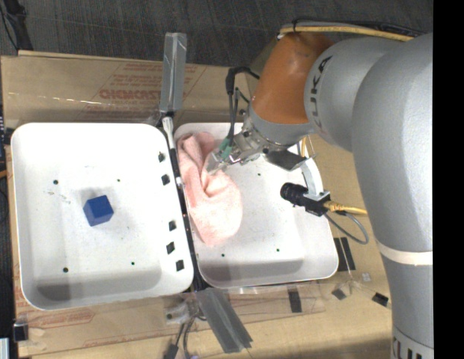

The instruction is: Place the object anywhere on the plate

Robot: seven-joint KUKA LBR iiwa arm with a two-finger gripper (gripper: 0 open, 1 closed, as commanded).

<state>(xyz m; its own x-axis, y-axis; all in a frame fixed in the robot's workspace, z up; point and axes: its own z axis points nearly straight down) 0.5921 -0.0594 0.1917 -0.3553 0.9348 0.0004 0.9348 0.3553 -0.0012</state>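
The big grey arm (382, 126) fills the right side and sits closest to the camera, so start there, then go back to the left and walk across.

On the far left is the left white bin (37, 260). A small blue cube (99, 209) sits inside it, a little left of the middle, all alone and well apart from the arm.

Next comes the right white bin (292, 264). A pink cloth (213, 200) lies along its left side, bunched up with folds, touching the bin wall. It looks like a small towel. I see no plate in the bins, so I cannot tell which thing the task means.

The cloth looks soft and light. It would flop and hang down when lifted, and it will not break. A good place to take hold is a thick fold near the top, where the cloth is bunched up. The cube looks hard and small and easy to pinch on two flat sides.

The gripper (226, 155) is down at the top edge of the cloth, touching it or just beside it. Its tips are too small and dark here, so I cannot tell how it is set or whether it has any cloth
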